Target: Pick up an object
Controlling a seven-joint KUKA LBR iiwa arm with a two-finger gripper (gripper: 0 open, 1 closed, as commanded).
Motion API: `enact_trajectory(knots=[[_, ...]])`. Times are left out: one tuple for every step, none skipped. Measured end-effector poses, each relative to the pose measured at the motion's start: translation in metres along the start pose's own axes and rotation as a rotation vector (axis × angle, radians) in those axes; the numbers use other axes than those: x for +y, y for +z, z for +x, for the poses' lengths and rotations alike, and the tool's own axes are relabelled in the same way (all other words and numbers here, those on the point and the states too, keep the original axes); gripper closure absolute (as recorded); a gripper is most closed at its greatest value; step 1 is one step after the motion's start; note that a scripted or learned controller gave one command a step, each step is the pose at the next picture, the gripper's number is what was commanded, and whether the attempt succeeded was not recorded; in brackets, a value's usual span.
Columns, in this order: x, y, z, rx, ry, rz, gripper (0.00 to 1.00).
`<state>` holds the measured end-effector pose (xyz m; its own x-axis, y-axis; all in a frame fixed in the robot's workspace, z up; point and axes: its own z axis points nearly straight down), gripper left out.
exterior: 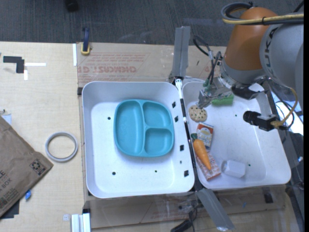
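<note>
My gripper (pixel 204 99) hangs over the back left part of the right bin (pixel 270 178), reaching down from the grey and orange arm (pixel 248 37). Just below its tip lies a round speckled cookie (pixel 197 113), close to the bin's left wall. Whether the gripper touches the cookie is unclear. A green object (pixel 223 100) lies right beside the gripper. Nearer the front lie a small printed packet (pixel 205 134), an orange carrot (pixel 202 154) and a white cup (pixel 234 168) on its side.
The left bin (pixel 96 129) holds a blue divided plate (pixel 144 128). On the bench to the left lie a roll of tape (pixel 61 146) and a brown cardboard box (pixel 17 166). A black fitting (pixel 258 119) sticks out from the arm over the right bin.
</note>
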<state>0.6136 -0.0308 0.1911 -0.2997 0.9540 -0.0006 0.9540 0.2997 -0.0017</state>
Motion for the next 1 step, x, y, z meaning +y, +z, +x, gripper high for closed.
enact_trajectory(knots=[[-0.045, -0.0562, -0.0484, -0.002, -0.059, -0.002, 1.0]])
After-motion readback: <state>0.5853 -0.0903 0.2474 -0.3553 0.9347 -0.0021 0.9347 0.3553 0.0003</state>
